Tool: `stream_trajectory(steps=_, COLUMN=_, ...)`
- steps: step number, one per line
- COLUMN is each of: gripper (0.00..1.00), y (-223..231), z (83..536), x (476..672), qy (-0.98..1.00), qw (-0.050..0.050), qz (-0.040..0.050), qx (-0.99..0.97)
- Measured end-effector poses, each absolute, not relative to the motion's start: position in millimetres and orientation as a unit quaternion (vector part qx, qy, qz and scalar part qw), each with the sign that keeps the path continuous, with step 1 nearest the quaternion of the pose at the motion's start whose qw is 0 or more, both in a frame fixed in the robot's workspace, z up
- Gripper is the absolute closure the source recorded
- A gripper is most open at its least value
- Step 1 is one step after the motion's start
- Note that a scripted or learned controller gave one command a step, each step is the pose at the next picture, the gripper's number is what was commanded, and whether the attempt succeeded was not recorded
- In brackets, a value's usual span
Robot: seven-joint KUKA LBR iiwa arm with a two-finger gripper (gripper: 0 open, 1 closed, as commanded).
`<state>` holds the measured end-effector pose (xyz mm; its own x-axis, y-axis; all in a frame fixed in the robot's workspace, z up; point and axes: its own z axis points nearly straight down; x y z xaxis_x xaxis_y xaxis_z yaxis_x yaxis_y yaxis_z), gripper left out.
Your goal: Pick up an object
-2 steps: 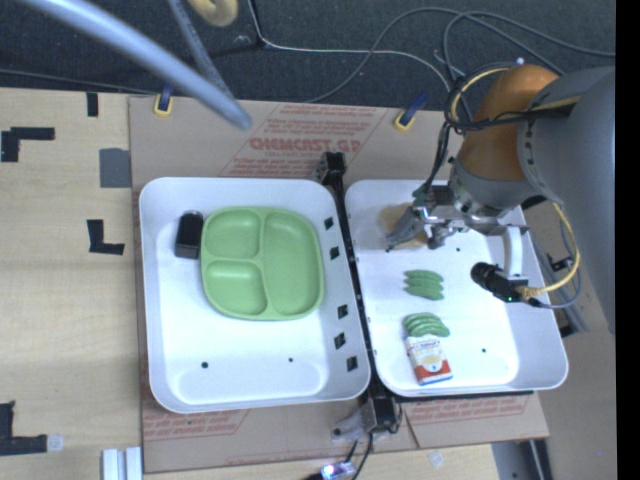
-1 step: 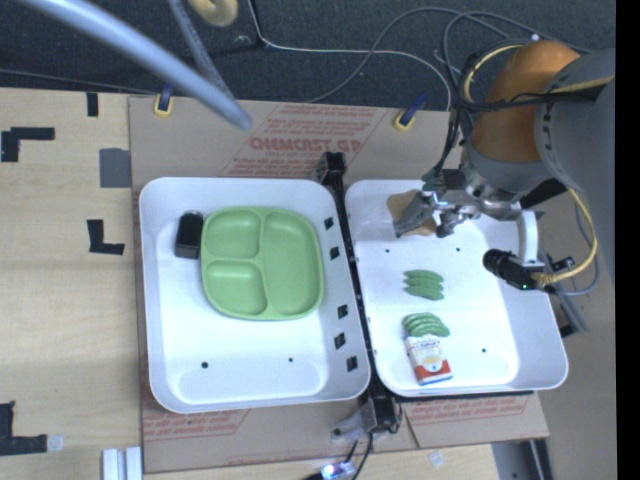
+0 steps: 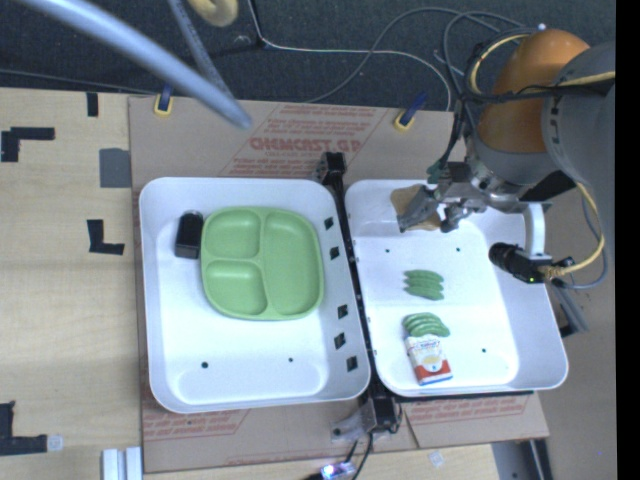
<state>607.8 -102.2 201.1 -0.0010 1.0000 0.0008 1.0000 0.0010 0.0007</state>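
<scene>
In the right bin point(image 3: 520, 358) lie a green pea pod point(image 3: 424, 284) near the middle and a small carton point(image 3: 429, 349) with a green top and red bottom toward the front. My gripper point(image 3: 430, 214) hangs over the bin's far left part, above and behind the pea pod. Nothing shows between its fingers. A tan shape lies just under the gripper on the bin floor. The left bin point(image 3: 170, 358) holds a green divided plate point(image 3: 263, 262) and a small black block point(image 3: 188, 234) at the plate's left.
The grey arm with its orange band point(image 3: 530, 78) reaches in from the upper right. Cables loop behind the bins on the dark floor. A black divider point(image 3: 345, 268) runs between the two bins. A grey pole point(image 3: 150, 48) crosses the top left.
</scene>
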Motion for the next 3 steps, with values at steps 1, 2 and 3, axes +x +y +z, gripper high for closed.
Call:
stream_trajectory(steps=1, gripper=1.00, y=-48, z=214, x=605.8, qy=-0.709, qw=0.001, qz=-0.0005, qx=-0.705)
stream_trajectory(steps=2, gripper=1.00, y=12, z=225, x=607.4, qy=-0.710, qw=0.001, qz=-0.0004, qx=-0.704)
stream_trajectory(steps=3, gripper=1.00, y=73, z=216, x=612.9, qy=-0.710, qw=0.001, qz=0.0004, qx=-0.705)
